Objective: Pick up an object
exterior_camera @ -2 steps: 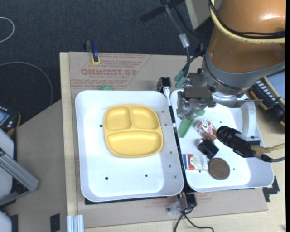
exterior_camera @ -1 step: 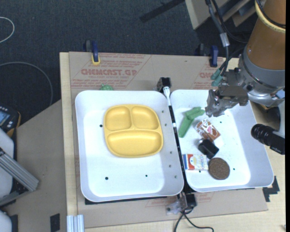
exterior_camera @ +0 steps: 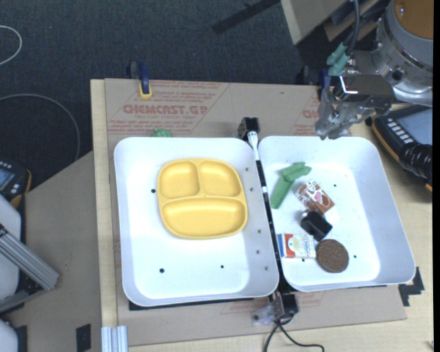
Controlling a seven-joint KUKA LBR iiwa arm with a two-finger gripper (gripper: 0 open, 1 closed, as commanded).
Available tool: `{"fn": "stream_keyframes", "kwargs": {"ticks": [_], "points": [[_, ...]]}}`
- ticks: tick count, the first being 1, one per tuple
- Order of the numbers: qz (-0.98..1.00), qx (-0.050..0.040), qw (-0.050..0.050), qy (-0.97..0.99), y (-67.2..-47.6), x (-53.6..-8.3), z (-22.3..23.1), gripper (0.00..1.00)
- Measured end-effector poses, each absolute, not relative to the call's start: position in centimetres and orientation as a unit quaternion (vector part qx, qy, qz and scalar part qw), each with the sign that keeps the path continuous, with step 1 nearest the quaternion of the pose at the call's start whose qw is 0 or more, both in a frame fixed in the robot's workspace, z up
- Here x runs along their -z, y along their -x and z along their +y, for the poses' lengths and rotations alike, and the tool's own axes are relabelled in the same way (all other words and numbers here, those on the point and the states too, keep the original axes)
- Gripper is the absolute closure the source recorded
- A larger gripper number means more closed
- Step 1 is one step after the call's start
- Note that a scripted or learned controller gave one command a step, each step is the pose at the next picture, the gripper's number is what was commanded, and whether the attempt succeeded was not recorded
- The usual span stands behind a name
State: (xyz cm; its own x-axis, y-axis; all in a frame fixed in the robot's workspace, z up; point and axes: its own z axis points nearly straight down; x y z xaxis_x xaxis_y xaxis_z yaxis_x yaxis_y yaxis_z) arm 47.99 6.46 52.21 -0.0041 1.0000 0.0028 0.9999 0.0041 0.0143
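Gripper (exterior_camera: pixel 335 128) above right bin's (exterior_camera: pixel 385 206) far rim, objects (exterior_camera: pixel 313 216) nearer camera.

Grey arm (exterior_camera: pixel 405 48), orange band (exterior_camera: pixel 416 17)

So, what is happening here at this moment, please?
A grey robot arm reaches in from the right, and its gripper is above the far edge of the right white bin. Nothing is picked yet: the green bean-shaped toy, brown round cookie and small black block lie in that bin. The yellow divided plate sits in the left bin.
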Motion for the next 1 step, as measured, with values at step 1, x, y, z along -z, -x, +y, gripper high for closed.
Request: {"fn": "stream_keyframes", "kwargs": {"ticks": [1], "points": [[0.708, 0.0058, -0.004, -0.706, -47.80, -39.35, 10.01, 1.00]]}}
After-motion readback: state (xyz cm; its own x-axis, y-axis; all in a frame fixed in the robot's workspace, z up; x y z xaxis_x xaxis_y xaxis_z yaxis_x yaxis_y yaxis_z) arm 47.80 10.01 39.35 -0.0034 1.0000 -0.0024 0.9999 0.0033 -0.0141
